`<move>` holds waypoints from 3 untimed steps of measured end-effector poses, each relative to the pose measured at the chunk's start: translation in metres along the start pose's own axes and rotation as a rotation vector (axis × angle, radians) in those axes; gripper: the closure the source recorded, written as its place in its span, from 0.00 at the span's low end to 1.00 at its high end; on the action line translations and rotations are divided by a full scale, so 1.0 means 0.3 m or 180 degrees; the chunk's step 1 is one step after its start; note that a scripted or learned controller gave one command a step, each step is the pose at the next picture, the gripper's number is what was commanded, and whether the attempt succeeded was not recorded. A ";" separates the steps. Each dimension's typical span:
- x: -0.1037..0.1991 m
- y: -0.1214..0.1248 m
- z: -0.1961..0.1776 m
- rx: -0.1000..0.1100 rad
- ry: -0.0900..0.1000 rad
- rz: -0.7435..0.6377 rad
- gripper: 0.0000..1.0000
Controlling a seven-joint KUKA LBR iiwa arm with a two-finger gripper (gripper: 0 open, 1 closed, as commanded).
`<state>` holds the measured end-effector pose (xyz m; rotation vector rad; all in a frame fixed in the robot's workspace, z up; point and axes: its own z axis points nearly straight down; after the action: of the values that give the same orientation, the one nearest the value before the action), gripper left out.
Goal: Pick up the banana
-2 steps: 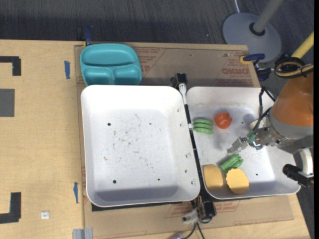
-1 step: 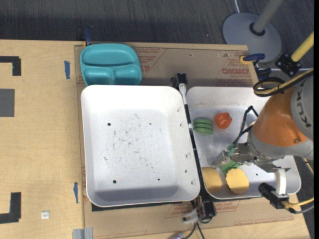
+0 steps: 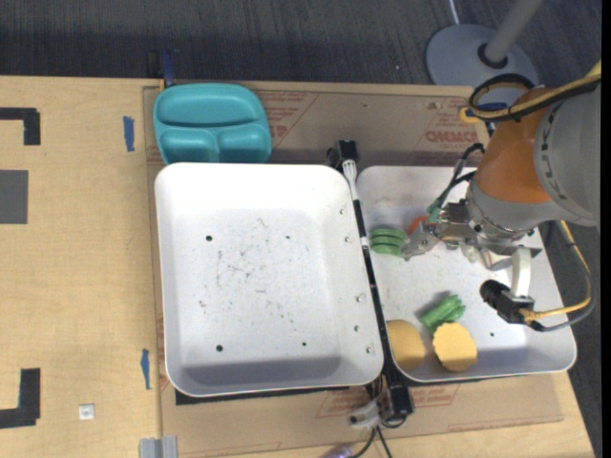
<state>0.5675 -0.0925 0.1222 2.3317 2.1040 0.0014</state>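
Now | R bin (image 3: 554,356): 2 yellow (image 3: 454,347), 2 green items (image 3: 387,242) | end effector (image 3: 420,244) state unclear

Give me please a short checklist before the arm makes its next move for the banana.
1. Banana identified: cannot tell. Two yellow pieces lie at the near wall of the right bin; neither has a clear banana shape.
2. Claw over the right bin: ok.
3. Claw over a yellow piece: not ok; it is beside the upper green piece.
4. Yellow pieces free of neighbours: not ok; the lower green piece lies close above them.
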 end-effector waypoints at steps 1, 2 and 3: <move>0.150 -0.308 -0.207 0.0016 0.0003 0.0583 0.00; 0.340 -0.312 -0.207 0.0007 0.0000 0.0722 0.00; 0.590 -0.357 -0.212 0.0009 0.0000 0.1167 0.00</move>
<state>0.4789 0.0946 0.1858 2.6781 1.6447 -0.0015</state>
